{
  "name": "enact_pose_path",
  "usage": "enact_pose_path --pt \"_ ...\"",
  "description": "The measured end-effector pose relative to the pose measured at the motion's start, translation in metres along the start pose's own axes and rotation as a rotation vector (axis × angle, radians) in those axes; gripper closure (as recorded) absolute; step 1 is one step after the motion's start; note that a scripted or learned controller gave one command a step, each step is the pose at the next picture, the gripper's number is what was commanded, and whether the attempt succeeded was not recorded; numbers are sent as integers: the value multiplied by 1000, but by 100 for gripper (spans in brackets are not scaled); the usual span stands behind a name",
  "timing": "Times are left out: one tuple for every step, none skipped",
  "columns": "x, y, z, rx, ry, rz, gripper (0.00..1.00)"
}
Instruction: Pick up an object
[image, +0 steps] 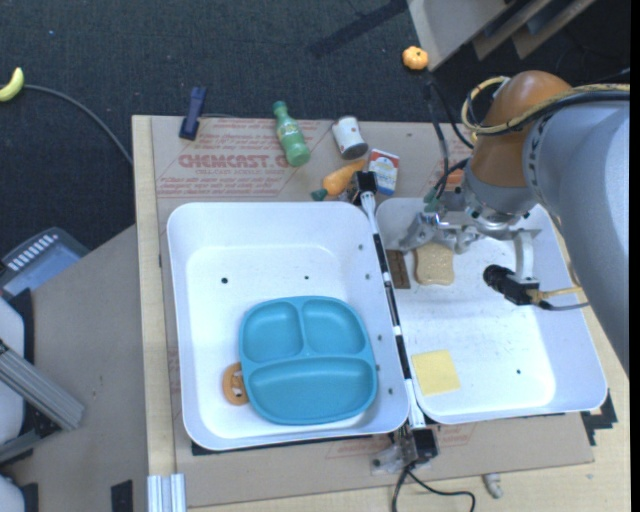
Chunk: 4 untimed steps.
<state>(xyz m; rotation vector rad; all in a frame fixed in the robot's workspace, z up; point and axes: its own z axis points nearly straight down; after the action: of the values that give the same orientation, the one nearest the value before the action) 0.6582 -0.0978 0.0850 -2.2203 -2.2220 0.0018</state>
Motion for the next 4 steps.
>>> enact_pose_path --pt "5 6 0 -4 -1 0 0" --pt "5 5 0 -2 -1 0 0" --pt "-15 -26 0 1 0 1 0" --pt "-18 8 0 -3 0 -1 0"
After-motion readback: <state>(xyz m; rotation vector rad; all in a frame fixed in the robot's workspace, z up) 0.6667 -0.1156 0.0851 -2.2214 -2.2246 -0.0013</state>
